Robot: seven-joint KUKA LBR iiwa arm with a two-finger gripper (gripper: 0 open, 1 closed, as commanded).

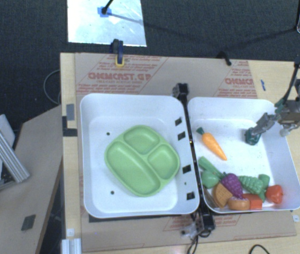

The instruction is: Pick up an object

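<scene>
The toy carrot (213, 145), probably light, rigid and kinda slick plastic, is lying mid-right bin (284, 157) and is best being pinched across its fat orange middle; the jaws' state can't be told.

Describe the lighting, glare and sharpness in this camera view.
Camera view: even overhead light, soft shadows under the green plate and carrot; bright glare on the foil sheet at top; the gripper and toy pile look slightly soft, with mild overall blur.
</scene>
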